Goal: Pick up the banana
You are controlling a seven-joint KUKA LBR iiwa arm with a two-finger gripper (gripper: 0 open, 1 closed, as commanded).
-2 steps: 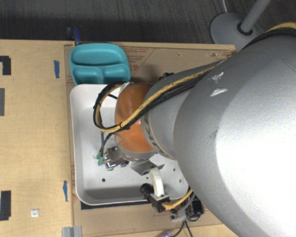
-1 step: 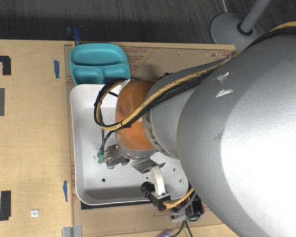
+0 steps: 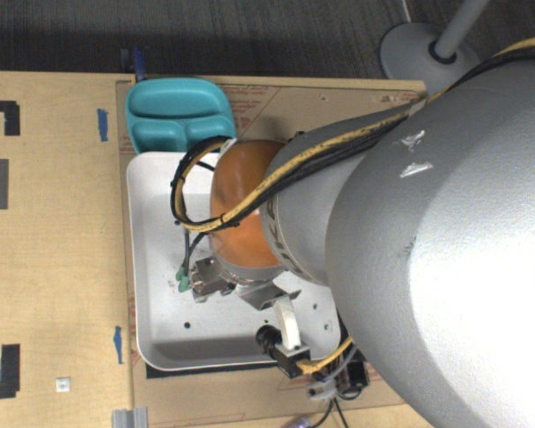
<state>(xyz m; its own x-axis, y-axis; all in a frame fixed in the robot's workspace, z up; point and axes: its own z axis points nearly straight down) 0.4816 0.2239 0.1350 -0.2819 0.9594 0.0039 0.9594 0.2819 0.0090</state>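
Because the thick grey arm (image 3: 428, 239) reaches in from the right and covers much of the scene, one white bin (image 3: 152, 239) can be counted under it. The bin is shallow, smooth and glossy, with rounded corners and a raised rim. The arm's casing is matte and cylindrical, and it narrows to a single shiny orange band (image 3: 241, 212) above the wrist. A thin black cable (image 3: 180, 194) loops out beside the band. A second cable (image 3: 339, 141), sheathed in yellow-and-black braid, runs along the top of the arm.

Below the band, the claw (image 3: 196, 282) hangs over the middle of the bin floor as a cluster of grey metal parts with a small green piece at its left. Whether it is spread or pressed together cannot be told from this angle. Where the banana lies, and how it sits relative to the claw, cannot be told either.

One teal moulded plastic tray (image 3: 178, 114), rounded and smooth, touches the bin's far rim. The table (image 3: 53, 239) is flat, cardboard-brown board and carries three short strips of blue tape (image 3: 102, 123). Beyond its far edge lie dark ribbed carpet (image 3: 205, 16) and one round grey stand base (image 3: 419, 52).
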